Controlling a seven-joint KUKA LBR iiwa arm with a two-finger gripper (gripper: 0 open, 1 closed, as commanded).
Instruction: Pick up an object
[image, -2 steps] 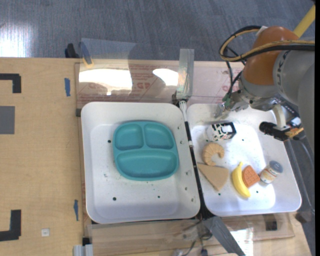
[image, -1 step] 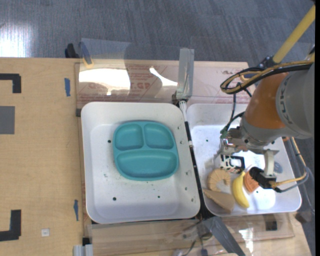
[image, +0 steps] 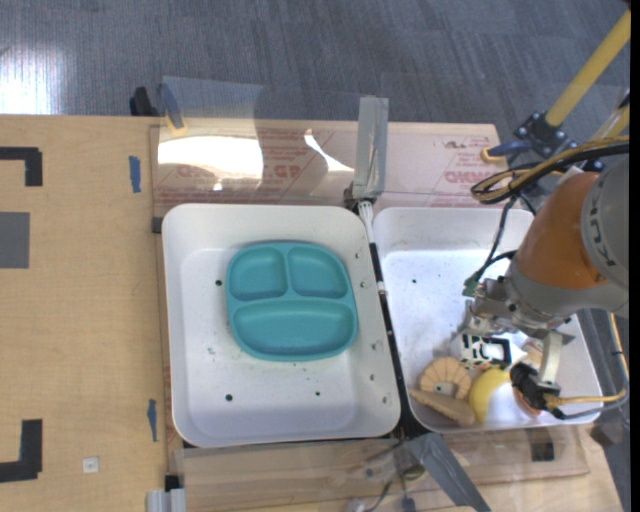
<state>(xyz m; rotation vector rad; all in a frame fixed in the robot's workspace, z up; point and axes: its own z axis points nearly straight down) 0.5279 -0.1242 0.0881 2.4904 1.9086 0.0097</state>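
On the cardboard-topped bench (image: 80, 300), a shallow white plastic left bin (image: 190, 400) lies beside a matching right bin (image: 430, 250). A teal three-compartment plastic plate (image: 291, 300) lies in the middle of the left bin. In the right bin, by the near wall, a tan ridged shell-shaped toy (image: 445, 377) lies just left of a yellow lemon-shaped toy (image: 487, 392), with a brown flat wedge (image: 440, 405) before the shell.

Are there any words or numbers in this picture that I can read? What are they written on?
Red print on the clear sheet behind the left bin: too blurred to read.
More red print on the same sheet behind the right bin: too small and blurred to read.
Teal plate: no writing that I can see.
Both bins: no writing that I can see.
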